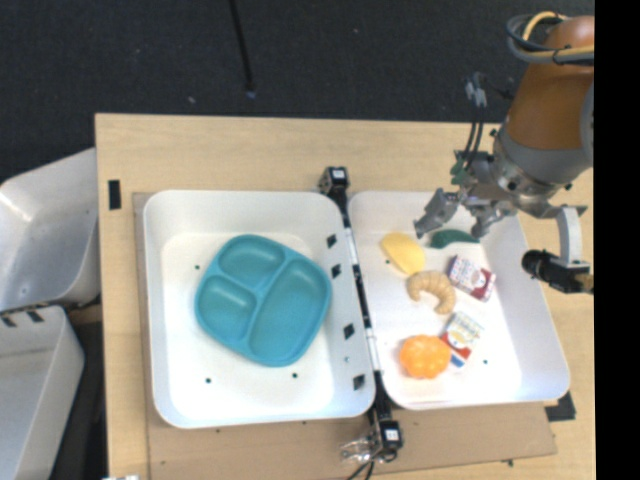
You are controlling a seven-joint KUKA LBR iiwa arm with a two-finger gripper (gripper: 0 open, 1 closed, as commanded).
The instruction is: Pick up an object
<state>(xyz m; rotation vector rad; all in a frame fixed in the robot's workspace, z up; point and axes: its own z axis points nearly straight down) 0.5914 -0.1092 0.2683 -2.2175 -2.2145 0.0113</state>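
Camera view, looking down at a slant: light wooden counter carrying two shallow white plastic bins side by side. Left white bin holding a teal three-compartment plastic plate, nothing else visible in it. Right white bin holding a pale yellow wedge-shaped item, a tan croissant-shaped toy, an orange round fruit-like ball, a small maroon-and-white packet, a small white packet with red and blue print, and a small dark teal flat piece near the far side. Grey two-finger hand hanging over the far part of the right bin, fingers spread apart, nothing between them; teal piece just under and between the fingertips, contact impossible to tell. Likely target that teal piece, still lying in the bin, so task not yet done. Risks: flat, thin piece slipping out or staying pinned to the floor on closing; yellow wedge just beside, liable to be nudged by the near finger; far bin wall near, liable to catch the other finger on descent.
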